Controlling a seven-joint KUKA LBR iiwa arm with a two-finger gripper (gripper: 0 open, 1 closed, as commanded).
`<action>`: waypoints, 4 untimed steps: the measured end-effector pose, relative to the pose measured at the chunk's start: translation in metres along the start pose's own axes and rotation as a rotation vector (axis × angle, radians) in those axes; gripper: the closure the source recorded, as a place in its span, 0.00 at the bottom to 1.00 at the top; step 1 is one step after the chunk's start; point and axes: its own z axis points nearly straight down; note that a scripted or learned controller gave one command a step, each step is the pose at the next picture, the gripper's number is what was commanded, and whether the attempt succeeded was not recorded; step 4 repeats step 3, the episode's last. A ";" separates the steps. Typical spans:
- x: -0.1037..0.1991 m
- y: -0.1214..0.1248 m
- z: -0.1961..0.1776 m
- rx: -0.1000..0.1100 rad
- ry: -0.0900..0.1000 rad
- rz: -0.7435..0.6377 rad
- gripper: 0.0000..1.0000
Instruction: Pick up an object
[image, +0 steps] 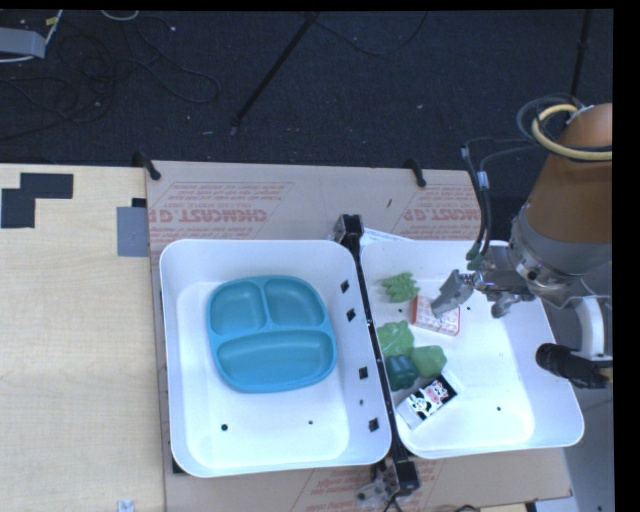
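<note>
Hovering over the right bin (520, 420) now, gripper (478, 292) above the red-and-white card (437, 317), just right of it. Fingers spread apart, nothing between them. Left of the card, a green leafy piece (401, 287); nearer, more green pieces (410, 347), a dark blue object (403, 372) and a black-and-white packet (430, 397). In the left bin (190, 420), a blue divided plate (270, 332).

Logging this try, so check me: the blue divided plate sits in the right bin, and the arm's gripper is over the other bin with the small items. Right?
Not quite. The camera view shows the blue divided plate in the left bin; the gripper is over the right bin with the small items.
</note>
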 end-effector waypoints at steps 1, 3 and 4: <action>-0.001 0.000 -0.009 0.003 0.000 0.001 1.00; 0.161 -0.055 0.067 0.003 0.003 -0.010 1.00; 0.161 -0.055 0.067 0.003 0.003 -0.010 1.00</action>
